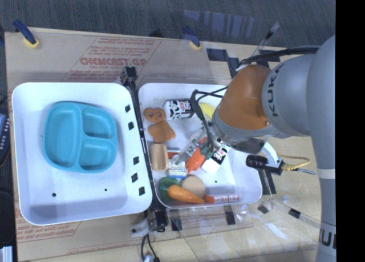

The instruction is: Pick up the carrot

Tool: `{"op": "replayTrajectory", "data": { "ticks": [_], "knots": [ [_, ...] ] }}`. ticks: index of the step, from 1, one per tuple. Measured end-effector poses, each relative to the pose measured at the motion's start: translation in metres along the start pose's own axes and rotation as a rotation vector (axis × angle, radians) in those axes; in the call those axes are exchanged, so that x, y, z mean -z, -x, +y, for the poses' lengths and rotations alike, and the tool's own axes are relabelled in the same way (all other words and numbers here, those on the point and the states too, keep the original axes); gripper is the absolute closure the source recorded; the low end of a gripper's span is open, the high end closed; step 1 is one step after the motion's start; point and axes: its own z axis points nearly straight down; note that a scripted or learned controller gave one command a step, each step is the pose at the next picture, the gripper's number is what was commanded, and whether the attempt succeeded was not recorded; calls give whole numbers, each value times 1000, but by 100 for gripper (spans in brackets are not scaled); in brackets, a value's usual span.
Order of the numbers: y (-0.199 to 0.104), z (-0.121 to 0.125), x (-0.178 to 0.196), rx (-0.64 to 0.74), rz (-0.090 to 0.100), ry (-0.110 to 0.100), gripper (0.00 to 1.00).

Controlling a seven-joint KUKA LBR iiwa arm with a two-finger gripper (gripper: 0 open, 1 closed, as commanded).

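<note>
The carrot (183, 195), orange with a green top, lies along the front wall of the right bin (251, 189). It rests against a round beige item (194, 185). My gripper (199, 157) hangs low over the middle of that bin, just behind and above the carrot. It is open, with one silver finger (186, 153) and one white-tipped finger (214, 161) on either side of a small orange-red item (195, 160). The carrot is apart from both fingers.
The right bin also holds a pretzel (153, 115), a brown bread piece (161, 133), a tan block (158, 156), a cow-print carton (179, 108) and a yellow item (207, 110). The left bin (34, 198) bears a blue divided plate (80, 136). The arm's bulk covers the right bin's right side.
</note>
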Motion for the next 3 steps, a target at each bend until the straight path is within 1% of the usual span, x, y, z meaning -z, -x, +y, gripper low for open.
{"op": "replayTrajectory", "data": {
  "ticks": [1,2,3],
  "knots": [
    [5,53,38,10,16,-8,0],
    [13,71,-9,-19,19,-11,0],
    [82,87,62,-80,12,-9,0]
  ]
}}
